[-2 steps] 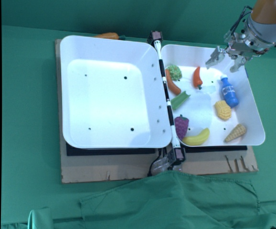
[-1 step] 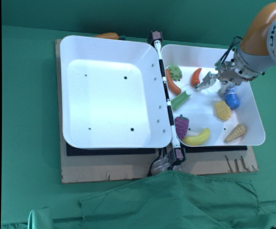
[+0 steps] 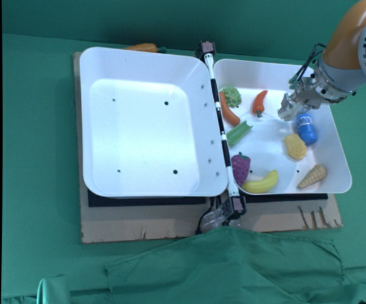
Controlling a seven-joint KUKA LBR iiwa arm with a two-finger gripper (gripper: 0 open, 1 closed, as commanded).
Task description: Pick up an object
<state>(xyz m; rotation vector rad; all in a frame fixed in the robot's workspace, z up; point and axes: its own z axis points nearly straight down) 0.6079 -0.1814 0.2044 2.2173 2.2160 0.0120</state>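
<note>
So we're hovering the gripper (image 3: pixel 287 109) at the blue bottle's (image 3: pixel 307 129) ten o'clock, nothing lifted yet, and can't tell the fingers' state.

Arm (image 3: pixel 360 37) ran off the right edge, upper links cut. Gripper (image 3: pixel 289 108) fingertips too small to read, grip state unclear. Orange object (image 3: pixel 142 47) behind left bin (image 3: pixel 94 62) mostly hidden by the rim. Green cloth (image 3: pixel 233 268) cropped at bottom edge, covering the cardboard's (image 3: pixel 107 223) front edge.

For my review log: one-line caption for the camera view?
Gripper poised beside blue bottle in the toy-filled right bin.
</note>
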